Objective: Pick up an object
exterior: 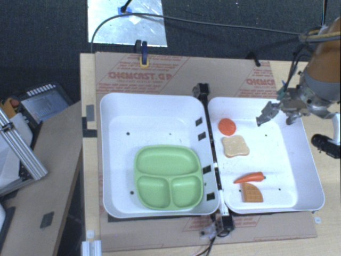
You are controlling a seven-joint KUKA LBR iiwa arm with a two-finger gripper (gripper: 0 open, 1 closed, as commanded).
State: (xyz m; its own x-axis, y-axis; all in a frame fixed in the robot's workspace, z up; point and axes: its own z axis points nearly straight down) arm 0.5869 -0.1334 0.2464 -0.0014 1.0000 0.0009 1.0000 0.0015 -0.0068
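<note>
Dark carpet (pixel 42 31) covers the floor around the bench (pixel 88 68). A shiny metal sheet (pixel 128 15) lies on the carpet beyond the bench's far edge, with a cable (pixel 224 24) trailing across it. Left of the bench stands a tan table (pixel 48 159) with an aluminium rail (pixel 21 148).

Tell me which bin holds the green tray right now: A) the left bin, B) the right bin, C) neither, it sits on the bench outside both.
A: the green tray lies flat inside the left bin, while the right bin holds the small food items.
</note>
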